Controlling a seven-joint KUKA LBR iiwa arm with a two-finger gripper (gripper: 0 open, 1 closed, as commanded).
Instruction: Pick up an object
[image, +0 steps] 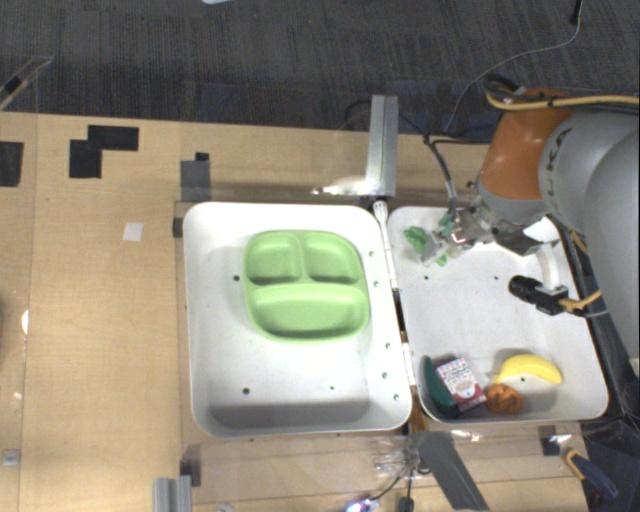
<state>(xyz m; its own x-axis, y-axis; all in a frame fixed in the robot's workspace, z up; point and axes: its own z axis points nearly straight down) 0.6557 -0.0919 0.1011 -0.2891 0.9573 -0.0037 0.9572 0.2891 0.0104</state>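
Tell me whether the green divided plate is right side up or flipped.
Right side up: the green divided plate in the left bin shows three hollow compartments facing the camera.

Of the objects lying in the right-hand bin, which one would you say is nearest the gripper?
The small green object at the bin's top-left corner, right beside the gripper. The banana and the small carton lie along the opposite, near edge.

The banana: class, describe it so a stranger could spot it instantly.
Look in the right-hand white bin, along its near edge towards the right corner. The banana lies there beside a small carton; it is the only yellow, curved thing in the bin.
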